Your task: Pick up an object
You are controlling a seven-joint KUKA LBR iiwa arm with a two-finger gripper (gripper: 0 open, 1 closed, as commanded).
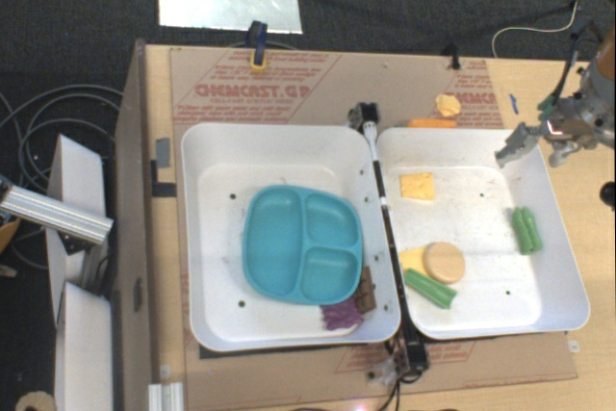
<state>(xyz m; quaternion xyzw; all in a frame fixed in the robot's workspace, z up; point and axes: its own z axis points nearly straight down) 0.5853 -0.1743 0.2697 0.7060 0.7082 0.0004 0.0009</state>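
Green bean pod [525,230], long axis near-vertical in the right bin [563,250], lies just below the splayed, empty gripper [531,145].

arm [589,106]: cut by right edge | purple item [339,315]: partly under teal plate [300,244]

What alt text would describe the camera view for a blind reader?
The gripper hovers at the right bin's upper right corner, holding nothing. That bin holds small toy foods; the left bin holds a teal divided plate.
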